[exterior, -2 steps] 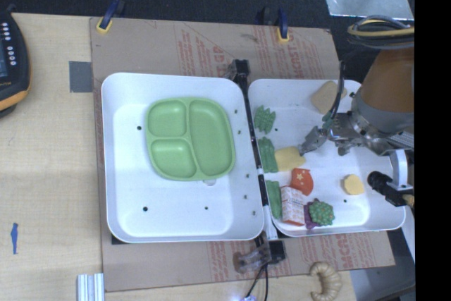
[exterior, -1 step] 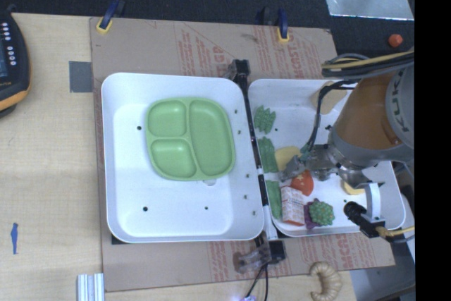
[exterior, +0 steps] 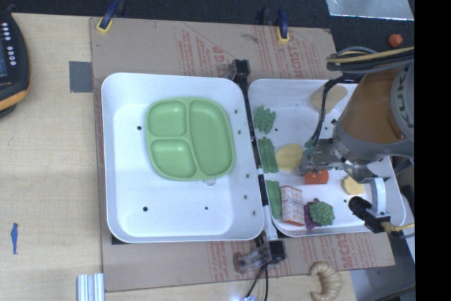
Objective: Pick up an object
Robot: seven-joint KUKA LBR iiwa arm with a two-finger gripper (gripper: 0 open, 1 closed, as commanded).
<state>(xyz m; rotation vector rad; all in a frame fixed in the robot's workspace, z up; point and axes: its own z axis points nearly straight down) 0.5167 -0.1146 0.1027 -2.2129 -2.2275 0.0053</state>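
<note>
My gripper (exterior: 314, 166) hangs low in the right bin (exterior: 296, 91), near its middle, under the grey and orange wrist. Right below the fingertips lies a small red-orange block (exterior: 316, 177), and a yellow round piece (exterior: 288, 156) sits just to the left. Two green pieces (exterior: 264, 118) (exterior: 267, 152) lie along the bin's left wall. A red and white packet (exterior: 292, 204) and a green and purple leafy toy (exterior: 320, 212) rest at the front. A pale yellow piece (exterior: 352, 185) shows to the right of the gripper.
The left bin (exterior: 127, 187) holds a green divided plate (exterior: 190, 137). Another pale piece (exterior: 337, 93) lies at the right bin's back, partly under the arm. A black cable runs from the wrist across the bin. Clamps hold the cardboard at the back edge.
</note>
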